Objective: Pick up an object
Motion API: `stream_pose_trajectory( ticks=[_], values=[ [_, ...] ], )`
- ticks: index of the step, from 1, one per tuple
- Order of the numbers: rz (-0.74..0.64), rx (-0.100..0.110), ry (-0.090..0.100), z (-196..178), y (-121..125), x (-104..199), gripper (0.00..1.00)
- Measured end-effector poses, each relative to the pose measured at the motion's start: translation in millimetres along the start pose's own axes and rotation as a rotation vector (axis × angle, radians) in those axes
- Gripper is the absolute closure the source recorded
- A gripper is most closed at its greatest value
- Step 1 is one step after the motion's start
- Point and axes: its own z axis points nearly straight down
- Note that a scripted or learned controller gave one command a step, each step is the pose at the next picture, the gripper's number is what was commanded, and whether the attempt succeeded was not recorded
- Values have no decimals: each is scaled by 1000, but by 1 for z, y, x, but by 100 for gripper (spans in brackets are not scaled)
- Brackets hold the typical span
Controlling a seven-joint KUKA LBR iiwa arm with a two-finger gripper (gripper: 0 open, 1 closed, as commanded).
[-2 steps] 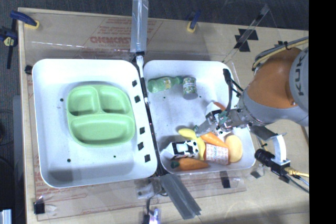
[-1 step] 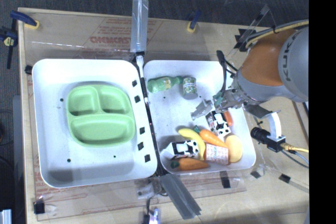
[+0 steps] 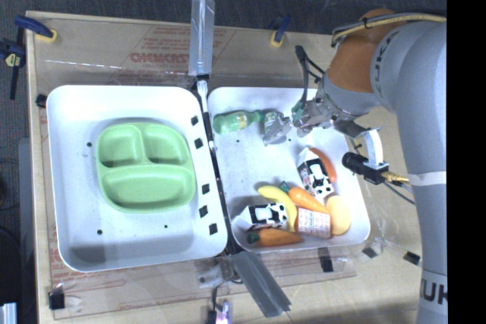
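Tool (image 3: 298, 120), jaw state indiscernible, beside green plastic bottle (image 3: 241, 121) at right white bin's (image 3: 354, 233) far wall: centre over bottle before closing.

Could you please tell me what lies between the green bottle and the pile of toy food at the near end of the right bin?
In the camera view, bare white bin floor separates the green bottle from the toy food pile.

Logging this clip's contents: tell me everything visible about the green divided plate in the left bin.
The green divided plate is pale green, looks like smooth plastic, and has rounded corners. It has three compartments: two small ones on the far side and one long one nearer the camera. It lies flat and face up, left of centre on the floor of the left bin. Nothing rests in it, and nothing else touches it.
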Motion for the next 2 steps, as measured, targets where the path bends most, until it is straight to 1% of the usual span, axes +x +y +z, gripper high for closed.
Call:
stream_pose_trajectory(
  ticks=[1, 2],
  values=[
    [-31, 2, 0, 53, 51, -10, 0],
    [-39, 2, 0, 43, 53, -8, 100]
  ],
)
